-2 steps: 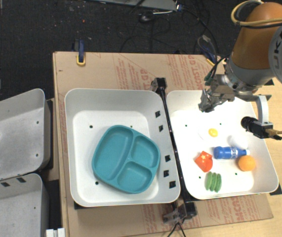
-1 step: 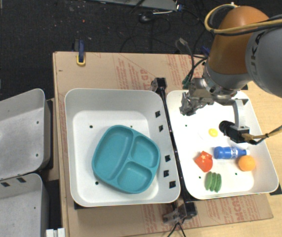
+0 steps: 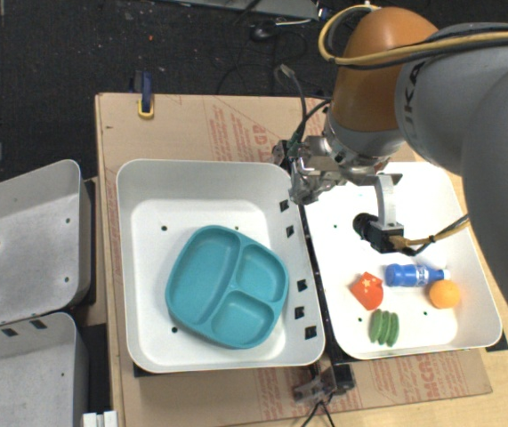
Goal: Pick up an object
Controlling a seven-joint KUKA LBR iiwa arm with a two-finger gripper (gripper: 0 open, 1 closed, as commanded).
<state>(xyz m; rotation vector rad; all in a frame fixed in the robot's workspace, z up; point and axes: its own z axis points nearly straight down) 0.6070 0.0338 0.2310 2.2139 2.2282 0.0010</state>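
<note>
Right bin (image 3: 347, 341), nearest first: green ridged thing (image 3: 383, 327) lay at the bin's 6 o'clock, close to the near wall, long axis roughly 12 to 6; red thing (image 3: 368, 290) just beyond it at its 11 o'clock, near but apart as far as could be told; blue bottle (image 3: 409, 276) just beside the red thing at its 2 o'clock, lying flat, long axis about 9 to 3 with the pale cap end toward 3; orange ball (image 3: 444, 294) close to the cap end, at the bottle's 4 o'clock, contact unclear; left bin (image 3: 200, 172) held one teal divided plate (image 3: 227, 286), flat, turned a little, filling most of the floor; gripper (image 3: 310, 183) sat farther back at the right bin's 11 o'clock corner, about over the shared wall between the bins, low, arm coming in from 2 o'clock; how far open it was could not be told from this slant, wrist hid it; nothing seen in its hold; key relation: all four small things lay in one cluster at about 5 o'clock from the gripper, well apart from it, bare white floor between; red thing looked nearest to the tool, ball farthest; plate lay at the gripper's 7 o'clock, but wide and flat, judged a poor grab; likely step: pick not yet begun, the next move would need travel toward 5 o'clock, then descent; for the bottle, closing across the 12 to 6 line would suit its axis; risk: cluster tight, neighbours could get nudged, ball could roll.
</note>
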